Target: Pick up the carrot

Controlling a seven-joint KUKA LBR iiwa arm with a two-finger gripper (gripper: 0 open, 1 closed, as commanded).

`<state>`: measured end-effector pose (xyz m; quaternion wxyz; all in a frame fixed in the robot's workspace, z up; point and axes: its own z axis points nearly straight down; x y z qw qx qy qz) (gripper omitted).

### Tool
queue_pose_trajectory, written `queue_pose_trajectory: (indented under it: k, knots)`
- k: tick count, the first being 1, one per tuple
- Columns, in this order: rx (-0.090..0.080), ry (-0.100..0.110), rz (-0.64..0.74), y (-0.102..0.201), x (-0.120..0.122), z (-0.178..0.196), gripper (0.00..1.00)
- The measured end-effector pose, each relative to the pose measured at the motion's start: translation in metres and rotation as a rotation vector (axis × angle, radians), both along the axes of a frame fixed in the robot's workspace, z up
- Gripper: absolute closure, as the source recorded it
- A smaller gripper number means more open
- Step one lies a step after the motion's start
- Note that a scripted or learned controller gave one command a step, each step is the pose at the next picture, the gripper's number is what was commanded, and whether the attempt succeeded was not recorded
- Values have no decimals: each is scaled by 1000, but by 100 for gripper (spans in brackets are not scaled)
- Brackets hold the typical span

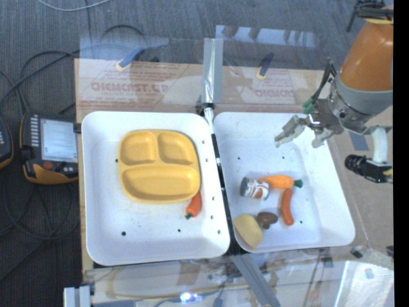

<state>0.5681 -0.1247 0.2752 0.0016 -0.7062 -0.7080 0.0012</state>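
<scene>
The carrot [280, 182], orange with a green tip at its right end, lies in the middle of the right bin [332, 190], touching a small can [254, 188] on its left. My gripper [301, 135] hangs over the bin's upper right part, up and to the right of the carrot and well apart from it. Its fingers [286, 133] are spread open with nothing between them.
An orange-red sausage-shaped piece [287, 207] lies just below the carrot, with a brown lump [267, 220] and a pale yellow round piece [248, 231] near the front wall. The left bin [102, 235] holds a yellow divided plate [160, 165] and a small orange pepper-like piece [193, 204].
</scene>
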Motion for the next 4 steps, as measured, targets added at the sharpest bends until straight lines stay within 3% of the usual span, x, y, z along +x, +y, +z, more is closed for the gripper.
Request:
queue_pose_trajectory:
  k: [1, 2, 3, 4]
  knots:
    - [2, 1, 132, -34, -34, -129, 0]
    - [-6, -17, 275, -58, -10, -185, 0]
    - [-5, -20, 272, -59, -9, -176, 100]
    - [-2, -1, 120, -11, 53, -87, 100]
